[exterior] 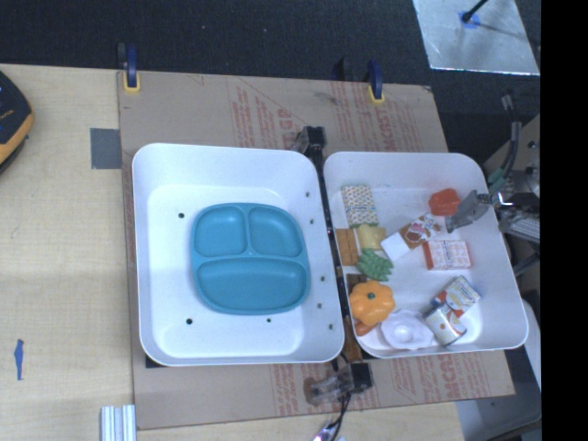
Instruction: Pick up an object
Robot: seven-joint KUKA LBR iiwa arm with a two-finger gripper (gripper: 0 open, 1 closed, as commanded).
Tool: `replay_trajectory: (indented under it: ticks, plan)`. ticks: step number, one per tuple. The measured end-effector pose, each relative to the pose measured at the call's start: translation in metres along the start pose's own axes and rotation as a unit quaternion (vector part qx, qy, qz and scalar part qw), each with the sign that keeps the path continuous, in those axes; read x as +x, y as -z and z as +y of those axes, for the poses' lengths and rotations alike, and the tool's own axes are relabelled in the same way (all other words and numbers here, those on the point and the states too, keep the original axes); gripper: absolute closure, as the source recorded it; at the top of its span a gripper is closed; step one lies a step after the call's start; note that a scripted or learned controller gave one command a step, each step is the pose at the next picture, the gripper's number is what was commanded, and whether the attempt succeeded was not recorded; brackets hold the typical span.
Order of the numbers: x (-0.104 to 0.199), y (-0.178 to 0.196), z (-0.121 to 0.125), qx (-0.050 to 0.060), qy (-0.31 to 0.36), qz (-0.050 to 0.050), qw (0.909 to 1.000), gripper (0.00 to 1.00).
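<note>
Two shallow white bins sit side by side on a surface [64, 246], seen from above at a slant. An end effector [470, 208] reaches in from the right, hovering at the right bin's [501, 255] far right side; whether it is open or closed cannot be told, and nothing is visibly held.

Just left of the end effector lies a red object [444, 201]. Slightly below and left are a small pink packet [448, 254] and a red-and-white wrapper [421, 231]. Further left sit a patterned packet [359, 206], a green leafy toy [375, 265] and an orange pumpkin-like toy [370, 303]. Well below the end effector lie a small can [445, 323] and a white round item [404, 331]. Far left, the other bin [156, 177] holds a blue divided plate [249, 256].

Likely risks: the items crowd together, so closing could catch two things or nudge the red object against the bin wall; flat packets may slip free.
</note>
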State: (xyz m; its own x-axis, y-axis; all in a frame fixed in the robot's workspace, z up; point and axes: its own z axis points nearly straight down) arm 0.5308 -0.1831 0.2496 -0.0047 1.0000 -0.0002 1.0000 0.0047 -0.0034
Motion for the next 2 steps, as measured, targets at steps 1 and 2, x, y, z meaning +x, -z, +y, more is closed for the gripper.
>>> replay_trajectory:
  ticks: [1,2]
  plan:
    - [0.082,-0.110,-0.034,0.003,0.002,0.002,1.0000,0.00]
    - [0.088,-0.159,-0.042,-0.001,-0.001,0.000,1.0000,0.00]
